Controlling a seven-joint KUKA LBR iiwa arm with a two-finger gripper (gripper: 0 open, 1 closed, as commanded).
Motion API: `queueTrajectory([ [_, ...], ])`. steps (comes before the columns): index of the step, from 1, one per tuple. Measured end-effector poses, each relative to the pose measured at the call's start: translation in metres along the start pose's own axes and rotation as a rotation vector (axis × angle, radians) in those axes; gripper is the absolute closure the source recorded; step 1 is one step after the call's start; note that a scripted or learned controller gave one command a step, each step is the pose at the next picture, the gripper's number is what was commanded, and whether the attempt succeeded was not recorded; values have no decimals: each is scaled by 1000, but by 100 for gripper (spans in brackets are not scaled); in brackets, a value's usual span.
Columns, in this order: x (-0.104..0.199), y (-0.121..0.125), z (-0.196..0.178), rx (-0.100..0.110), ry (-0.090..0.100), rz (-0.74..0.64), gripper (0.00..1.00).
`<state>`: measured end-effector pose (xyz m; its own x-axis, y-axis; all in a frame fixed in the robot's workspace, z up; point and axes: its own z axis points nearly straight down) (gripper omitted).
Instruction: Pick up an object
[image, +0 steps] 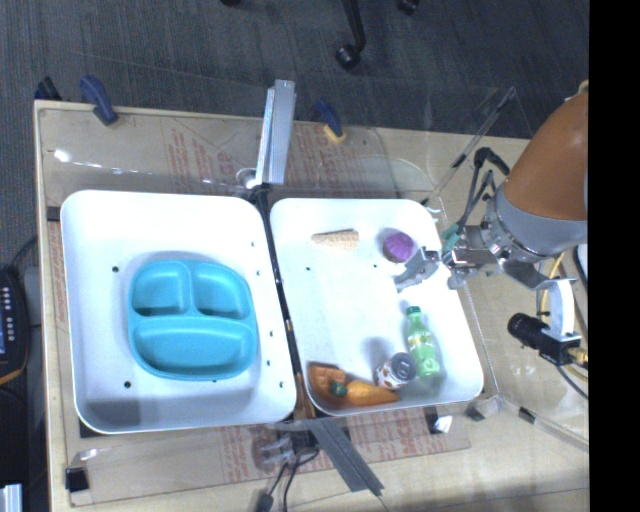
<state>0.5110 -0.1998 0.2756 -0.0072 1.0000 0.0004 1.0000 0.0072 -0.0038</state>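
- On your far left, the left bin holds a blue tray with three compartments, lying flat near the middle. You have a white margin all round it, widest along the top and left walls.
- The two bins meet at a dark seam running top to bottom; a grey bar stands just above the seam's upper end.
- In the right bin, the left half and centre of the floor are bare, so that is your broadest free stretch.
- Near its top wall lies a tan stick, level, apart from everything else.
- Right of it sits a purple piece, close to the top right corner.
- Along the bottom wall a carrot lies tight in the lower left corner, touching or nearly touching the rim.
- Next to the carrot's tip rests a small can, and against that a green bottle, its cap pointing up the bin, just inside the right wall. These three crowd the bottom edge.
- The gripper hangs over the bin's upper right, just below the purple piece; you cannot tell from here whether its fingers are apart or together, and nothing is seen between them.
- The arm comes in over the right rim.
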Motion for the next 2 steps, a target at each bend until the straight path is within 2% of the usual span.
queueTrajectory([
  [1,-10,-34,127,0,0,-1,0],
  [2,-11,7,184,-2,-1,-2,0],
])
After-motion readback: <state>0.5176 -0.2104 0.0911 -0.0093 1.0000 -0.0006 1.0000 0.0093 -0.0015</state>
